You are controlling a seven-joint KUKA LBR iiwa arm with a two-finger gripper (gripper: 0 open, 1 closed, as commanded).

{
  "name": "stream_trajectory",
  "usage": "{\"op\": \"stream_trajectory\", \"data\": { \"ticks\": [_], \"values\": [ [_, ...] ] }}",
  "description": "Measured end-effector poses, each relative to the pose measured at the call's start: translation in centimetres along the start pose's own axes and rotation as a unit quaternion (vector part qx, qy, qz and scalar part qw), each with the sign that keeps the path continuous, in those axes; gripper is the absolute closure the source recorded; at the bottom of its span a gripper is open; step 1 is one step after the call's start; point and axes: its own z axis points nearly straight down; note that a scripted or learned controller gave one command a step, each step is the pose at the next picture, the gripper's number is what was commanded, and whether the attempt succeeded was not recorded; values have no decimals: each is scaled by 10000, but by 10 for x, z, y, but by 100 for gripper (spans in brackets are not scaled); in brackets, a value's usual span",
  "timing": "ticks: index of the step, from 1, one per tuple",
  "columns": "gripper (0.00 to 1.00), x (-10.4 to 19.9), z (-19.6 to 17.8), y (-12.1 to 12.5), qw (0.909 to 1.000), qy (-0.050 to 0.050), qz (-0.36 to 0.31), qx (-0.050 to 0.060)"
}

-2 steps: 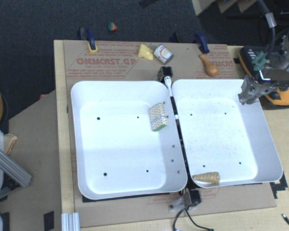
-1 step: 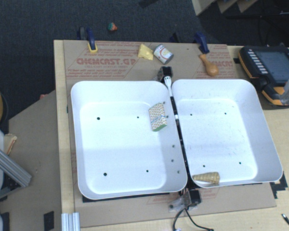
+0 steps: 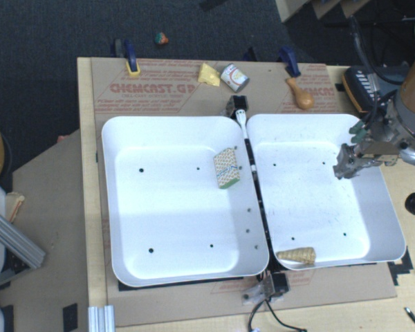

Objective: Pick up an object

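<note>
Block (image 3: 227,167), patterned in green and cream: lies flat in the left bin (image 3: 105,159), far half, just beside the right wall where the two bins meet. Open white floor to its left and toward the near edge; little room on the wall side.

Tan wedge (image 3: 296,256): rests at the near edge of the right bin (image 3: 394,243), up on the rim, near the left corner.

Gripper (image 3: 344,168): reaches in from the right and sits over the right bin's right side, close to that wall, well apart from both block and wedge. Nothing seen in its grasp; how wide it stands cannot be told from this angle. Broad bare floor to its left.

On the bench (image 3: 90,185) beyond the bins' far edges: yellow chunk (image 3: 209,75) and small box (image 3: 234,77) just beside each other, wooden pear (image 3: 301,94) farther right.
</note>
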Motion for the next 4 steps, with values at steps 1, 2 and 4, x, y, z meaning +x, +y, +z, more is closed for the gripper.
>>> {"op": "stream_trajectory", "data": {
  "ticks": [1,2,4],
  "values": [
    [100,120,-44,1,10000,2,-45,-84],
    [100,152,-64,1,10000,-13,12,-79],
    [100,29,-192,-2,9999,-31,108,-49]
  ]
}}
